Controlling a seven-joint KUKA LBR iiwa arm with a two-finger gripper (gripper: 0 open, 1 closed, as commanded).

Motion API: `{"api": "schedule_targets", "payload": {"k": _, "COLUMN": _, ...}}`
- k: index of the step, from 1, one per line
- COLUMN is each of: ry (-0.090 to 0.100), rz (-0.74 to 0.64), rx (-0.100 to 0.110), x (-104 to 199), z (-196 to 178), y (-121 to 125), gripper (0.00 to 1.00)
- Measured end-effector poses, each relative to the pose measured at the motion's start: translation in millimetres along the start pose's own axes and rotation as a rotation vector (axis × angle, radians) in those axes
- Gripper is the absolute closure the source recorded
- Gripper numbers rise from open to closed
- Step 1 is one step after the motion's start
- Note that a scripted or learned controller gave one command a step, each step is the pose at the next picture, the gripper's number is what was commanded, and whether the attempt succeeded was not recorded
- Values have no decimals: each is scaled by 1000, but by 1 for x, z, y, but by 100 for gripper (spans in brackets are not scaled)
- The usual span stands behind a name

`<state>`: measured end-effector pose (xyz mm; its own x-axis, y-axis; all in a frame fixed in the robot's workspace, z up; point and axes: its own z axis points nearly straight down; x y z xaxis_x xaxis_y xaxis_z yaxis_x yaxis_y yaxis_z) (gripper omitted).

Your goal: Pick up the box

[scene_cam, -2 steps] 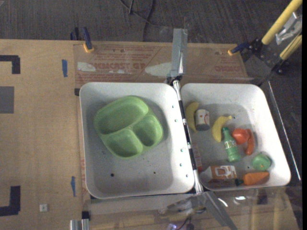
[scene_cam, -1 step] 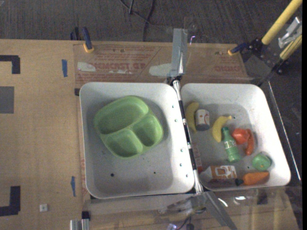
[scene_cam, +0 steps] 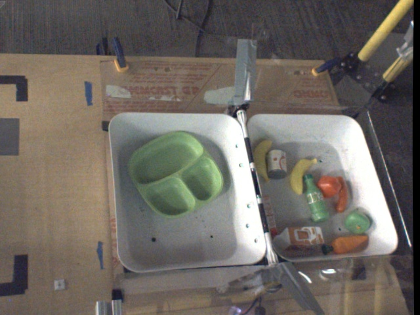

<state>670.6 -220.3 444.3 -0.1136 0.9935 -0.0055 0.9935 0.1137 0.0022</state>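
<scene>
The box (scene_cam: 303, 235) is a small orange and white carton lying flat in the front left corner of the right bin (scene_cam: 367, 143). It rests against the bin's front wall. An orange carrot (scene_cam: 349, 244) lies just to its right, and a green bottle (scene_cam: 315, 202) lies just behind it.
The right bin also holds two bananas (scene_cam: 262, 159) (scene_cam: 301, 174), a small can (scene_cam: 277, 163), an orange-red fruit (scene_cam: 330, 186), a red pepper (scene_cam: 342, 197) and a green item (scene_cam: 357, 222). A green divided plate (scene_cam: 176, 172) sits in the left bin (scene_cam: 131, 241). A yellow pole (scene_cam: 392, 18) crosses the top right.
</scene>
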Motion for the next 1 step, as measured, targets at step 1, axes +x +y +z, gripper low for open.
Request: {"api": "schedule_targets", "payload": {"k": 1, "ry": -4, "rz": -3, "rx": -3, "x": 0, "z": -10, "y": 2, "gripper": 100}}
